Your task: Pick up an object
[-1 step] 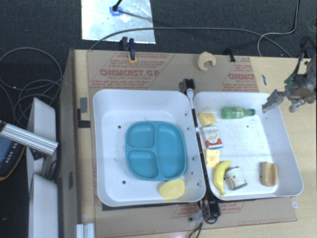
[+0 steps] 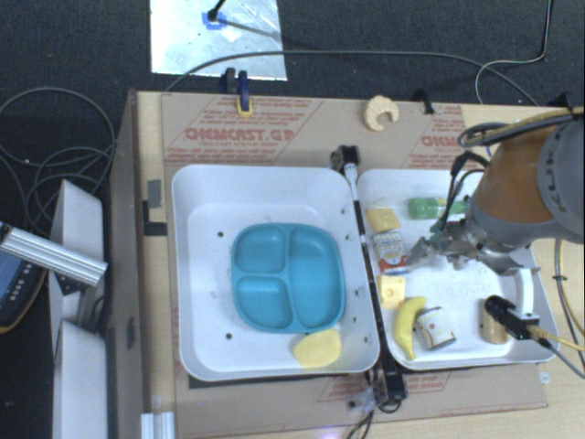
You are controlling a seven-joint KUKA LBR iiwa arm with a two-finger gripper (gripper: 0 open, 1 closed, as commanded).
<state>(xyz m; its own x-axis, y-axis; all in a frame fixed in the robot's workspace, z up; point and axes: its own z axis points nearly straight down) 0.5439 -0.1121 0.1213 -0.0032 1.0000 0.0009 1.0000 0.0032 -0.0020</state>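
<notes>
Seen from above: two white bins side by side on the table [image 2: 274, 122]; left bin [image 2: 206, 199] holding a blue divided plate [image 2: 286, 277] at centre and a yellow sponge-like piece [image 2: 317, 347] at 6 o'clock; right bin [image 2: 457, 355] scattered with small items, namely a banana [image 2: 408, 323] at 7 o'clock, a yellow block [image 2: 392, 291] just above it, a red-and-white packet [image 2: 389, 248], a pale yellow piece [image 2: 383, 219] at 10 o'clock, a green thing [image 2: 425, 208] at 12 o'clock; arm [image 2: 512, 186] reaching in from 3 o'clock; pincer [image 2: 437, 243] low over mid-bin, near the packet; clenched or released, cannot tell. Judged early: nothing visibly lifted, every candidate lying in the bin; grasp and lift left to do.
</notes>
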